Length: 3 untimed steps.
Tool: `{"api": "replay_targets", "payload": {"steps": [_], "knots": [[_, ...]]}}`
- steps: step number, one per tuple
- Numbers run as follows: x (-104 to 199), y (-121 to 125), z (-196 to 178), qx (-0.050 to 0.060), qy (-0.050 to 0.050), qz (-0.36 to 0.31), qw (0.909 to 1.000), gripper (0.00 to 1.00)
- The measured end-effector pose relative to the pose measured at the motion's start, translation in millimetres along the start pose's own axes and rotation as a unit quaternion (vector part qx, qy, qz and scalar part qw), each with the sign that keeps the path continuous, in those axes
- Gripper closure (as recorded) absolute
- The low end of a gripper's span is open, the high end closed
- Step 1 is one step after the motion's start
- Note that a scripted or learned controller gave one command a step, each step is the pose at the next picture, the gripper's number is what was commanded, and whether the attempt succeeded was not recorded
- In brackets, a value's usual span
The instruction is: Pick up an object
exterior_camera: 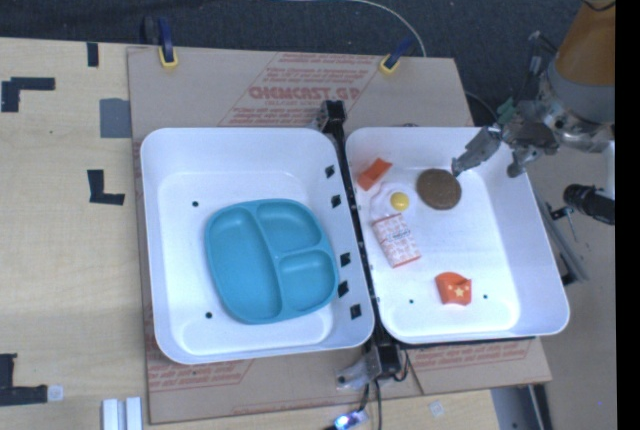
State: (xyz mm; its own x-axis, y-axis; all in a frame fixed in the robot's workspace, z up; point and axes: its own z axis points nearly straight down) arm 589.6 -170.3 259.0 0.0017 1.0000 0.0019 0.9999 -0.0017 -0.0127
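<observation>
The right bin holds a brown round disc, a small yellow ball, an orange wedge, a white packet with red print and a red-orange piece. My gripper hangs over the bin's upper right corner, just right of the brown disc. Its two fingers are spread apart with nothing between them.
The left bin holds a blue divided plate. A black divider runs between the two bins. Cardboard lies under both, clamped at its far edge. A white cable loops behind.
</observation>
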Motion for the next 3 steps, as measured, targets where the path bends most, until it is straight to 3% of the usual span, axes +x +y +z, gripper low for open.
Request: {"api": "replay_targets", "payload": {"steps": [1,3], "knots": [[0.4,2.1,-6.4,-0.005,-0.001,-0.002,1.0,0.0],[10.3,5.9,110.6,-0.003,-0.001,-0.002,1.0,0.0]]}}
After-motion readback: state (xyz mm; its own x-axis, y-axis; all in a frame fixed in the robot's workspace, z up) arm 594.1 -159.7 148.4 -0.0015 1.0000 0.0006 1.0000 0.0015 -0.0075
